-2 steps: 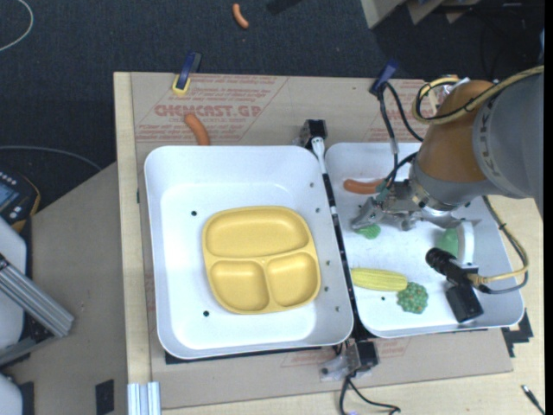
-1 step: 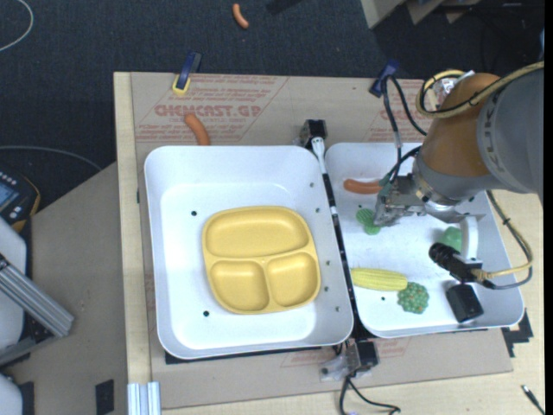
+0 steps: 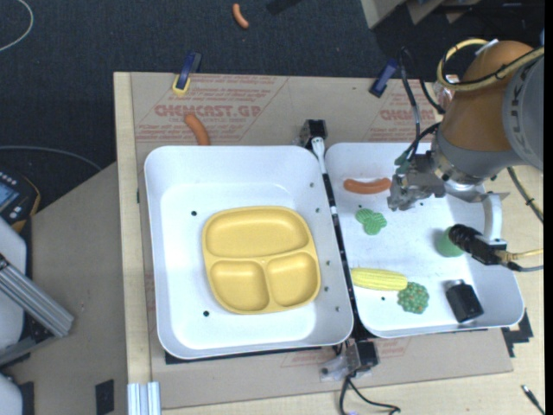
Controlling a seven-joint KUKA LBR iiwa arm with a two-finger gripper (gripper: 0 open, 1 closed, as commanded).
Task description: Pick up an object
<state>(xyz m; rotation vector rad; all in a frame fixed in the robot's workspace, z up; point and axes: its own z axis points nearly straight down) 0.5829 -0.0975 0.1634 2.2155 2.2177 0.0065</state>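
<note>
Gripper point(image 3: 404, 199) hangs low in the right bin point(image 3: 510, 318), just right of the orange sausage point(image 3: 367, 185) and above-right of the green broccoli piece point(image 3: 373, 222). Corn cob point(image 3: 379, 278) and green bumpy piece point(image 3: 413, 298) sit nearer the front wall. Yellow divided tray point(image 3: 259, 258) fills the left bin point(image 3: 164, 232).

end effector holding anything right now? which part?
Cannot tell. The end effector sits low in the right bin, between the hot dog and broccoli, with nothing visibly in it.

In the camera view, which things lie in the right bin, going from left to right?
Sausage → broccoli → corn → second broccoli → green piece → black block.
</note>
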